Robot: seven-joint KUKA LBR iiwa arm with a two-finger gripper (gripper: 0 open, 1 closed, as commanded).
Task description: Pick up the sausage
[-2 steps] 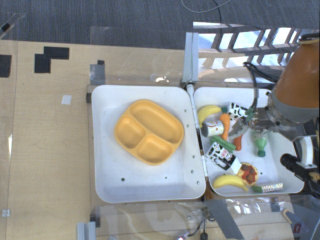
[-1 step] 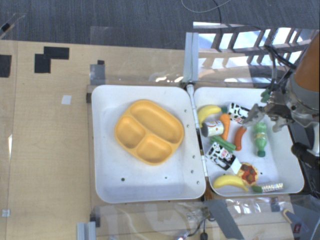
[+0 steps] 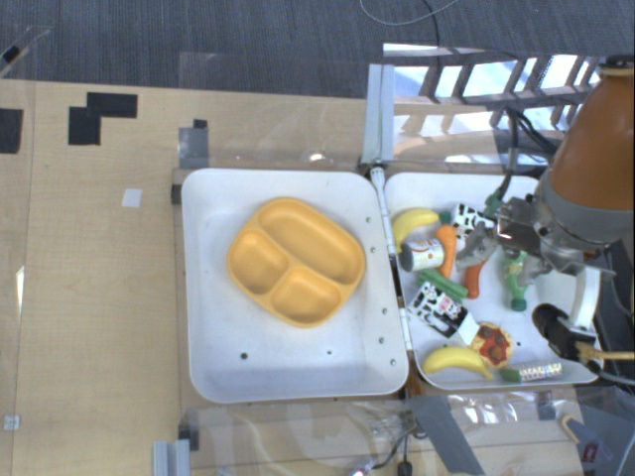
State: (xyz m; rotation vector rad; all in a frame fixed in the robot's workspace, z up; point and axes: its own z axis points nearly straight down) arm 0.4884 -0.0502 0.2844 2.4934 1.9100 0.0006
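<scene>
Half the right bin (image 3: 466, 380) under the arm (image 3: 593, 181)

Premises: robotics laboratory. Evidence: pale wooden worktop (image 3: 89, 296) bearing black marker patches (image 3: 99, 117), metal framing (image 3: 377, 117), grey carpet floor (image 3: 198, 18), loose cable (image 3: 417, 8).

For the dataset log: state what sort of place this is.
Most likely a robotics lab bench for pick-and-place trials: two shallow white bins fixed side by side, toy food such as a banana in the right one, and a grey and orange arm over them.
</scene>
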